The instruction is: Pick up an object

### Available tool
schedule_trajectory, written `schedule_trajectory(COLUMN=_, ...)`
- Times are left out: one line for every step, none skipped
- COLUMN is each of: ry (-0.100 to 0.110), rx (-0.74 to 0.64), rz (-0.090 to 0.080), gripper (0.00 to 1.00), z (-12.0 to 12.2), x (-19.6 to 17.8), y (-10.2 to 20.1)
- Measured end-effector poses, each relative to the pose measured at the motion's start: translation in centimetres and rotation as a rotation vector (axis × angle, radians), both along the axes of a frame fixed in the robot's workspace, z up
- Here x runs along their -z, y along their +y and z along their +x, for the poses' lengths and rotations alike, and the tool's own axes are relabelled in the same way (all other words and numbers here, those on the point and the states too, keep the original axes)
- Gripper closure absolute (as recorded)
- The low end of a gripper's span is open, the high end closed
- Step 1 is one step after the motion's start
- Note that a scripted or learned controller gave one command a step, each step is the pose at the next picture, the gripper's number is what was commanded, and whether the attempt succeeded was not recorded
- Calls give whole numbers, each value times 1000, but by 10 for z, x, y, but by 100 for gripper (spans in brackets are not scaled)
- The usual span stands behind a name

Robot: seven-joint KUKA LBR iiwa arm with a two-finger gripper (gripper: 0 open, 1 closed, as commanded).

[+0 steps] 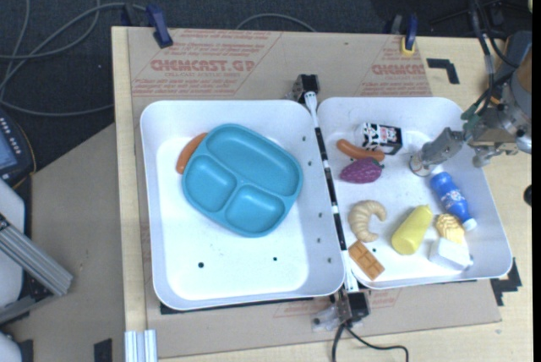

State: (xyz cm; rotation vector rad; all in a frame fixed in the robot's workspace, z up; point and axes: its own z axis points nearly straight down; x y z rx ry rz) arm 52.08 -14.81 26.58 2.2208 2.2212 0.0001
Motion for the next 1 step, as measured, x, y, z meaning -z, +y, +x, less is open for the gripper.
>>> schedule_trajectory(ry=12, rx=4, rz=2, gripper=0, z=-8, x=124, y=-35)
